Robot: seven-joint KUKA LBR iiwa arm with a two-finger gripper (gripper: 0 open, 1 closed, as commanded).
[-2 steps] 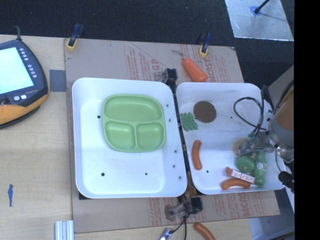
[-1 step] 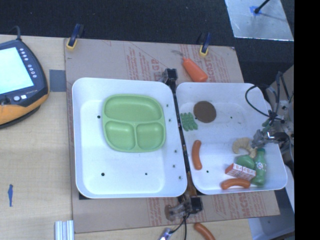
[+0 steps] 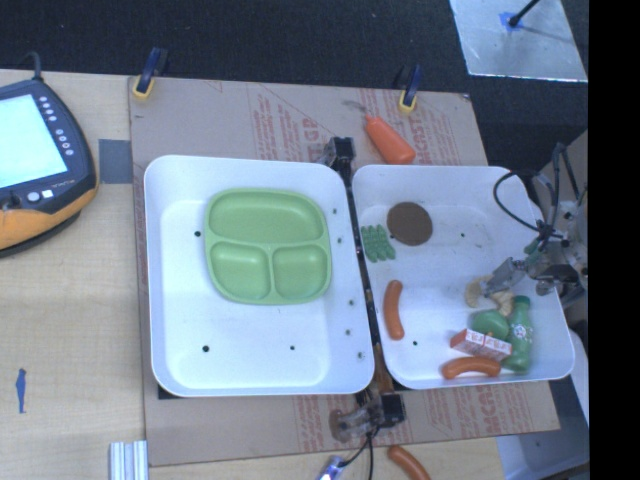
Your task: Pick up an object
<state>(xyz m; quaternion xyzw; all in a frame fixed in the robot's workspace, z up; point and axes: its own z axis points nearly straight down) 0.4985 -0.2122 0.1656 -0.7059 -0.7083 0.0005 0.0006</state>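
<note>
My gripper (image 3: 507, 276) reaches in from the right and hangs low over the right side of the right bin (image 3: 440, 193). Just beside its tip lies a small beige object (image 3: 477, 293); whether they touch I cannot tell. Below it sit a green bottle (image 3: 517, 334), a red and white packet (image 3: 484, 343) and an orange sausage (image 3: 470, 368). A red sausage (image 3: 394, 308) lies near the bin's left wall, with a green ridged piece (image 3: 377, 242) and a brown disc (image 3: 409, 223) further back.
The left bin (image 3: 180, 348) holds a green divided plate (image 3: 268, 245). An orange carrot (image 3: 388, 140) lies on the cardboard behind the right bin, and another orange piece (image 3: 411, 461) in front. A teach pendant (image 3: 35, 158) rests at the far left.
</note>
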